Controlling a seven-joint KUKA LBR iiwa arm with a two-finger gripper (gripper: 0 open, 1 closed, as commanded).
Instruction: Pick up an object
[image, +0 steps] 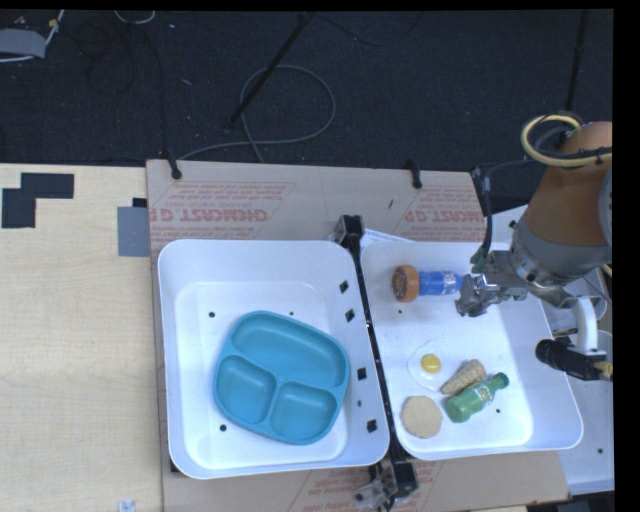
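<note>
the claw (474, 297) was seen low in the right bin (560, 425), touching the blue end of a small bottle (425, 283) lying near the far wall; whether it was spread or pinched could not be told. the bottle was judged light, stiff and apt to roll, best taken across its middle. open floor was left around it, with the egg (430, 364), cone (463, 377), green bottle (474, 396) and cookie (422, 416) well apart.

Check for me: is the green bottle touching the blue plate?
Apart. The camera view shows the green bottle in the right bin and the blue plate in the left bin, divider between.
</note>
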